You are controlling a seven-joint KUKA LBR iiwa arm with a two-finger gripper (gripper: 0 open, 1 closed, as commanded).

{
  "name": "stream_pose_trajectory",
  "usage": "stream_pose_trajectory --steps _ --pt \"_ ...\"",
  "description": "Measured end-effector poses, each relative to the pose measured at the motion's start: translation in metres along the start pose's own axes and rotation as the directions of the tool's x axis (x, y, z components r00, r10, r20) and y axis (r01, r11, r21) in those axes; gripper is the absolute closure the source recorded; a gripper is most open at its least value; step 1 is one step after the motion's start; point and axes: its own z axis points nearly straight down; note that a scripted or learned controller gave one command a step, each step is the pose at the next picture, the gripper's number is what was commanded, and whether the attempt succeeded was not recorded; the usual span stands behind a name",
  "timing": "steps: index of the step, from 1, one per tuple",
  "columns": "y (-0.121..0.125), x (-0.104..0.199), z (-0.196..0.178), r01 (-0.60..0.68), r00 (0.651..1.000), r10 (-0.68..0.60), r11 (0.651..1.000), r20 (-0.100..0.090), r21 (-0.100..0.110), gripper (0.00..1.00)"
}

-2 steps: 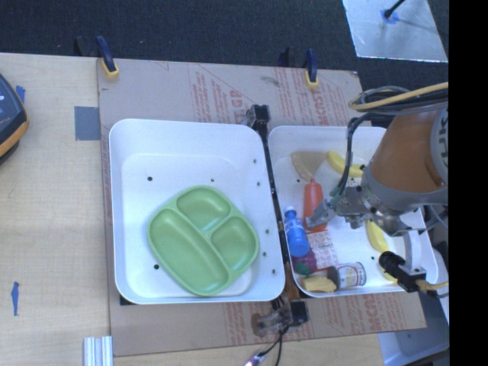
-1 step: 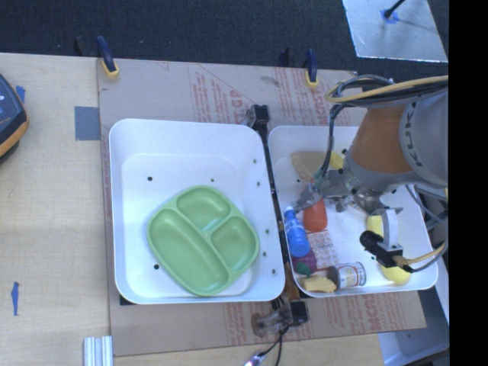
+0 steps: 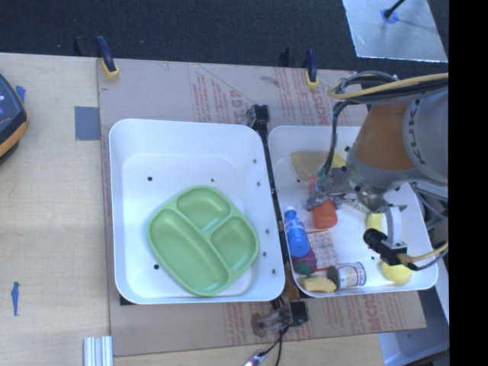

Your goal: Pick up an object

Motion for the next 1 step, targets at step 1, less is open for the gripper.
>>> stream_pose_trajectory --steps 1 --pt "-0.0021 0.0657 -0.0912 -0.002 1.0 0.002 1.0 -0.002 -0.004 1.0"
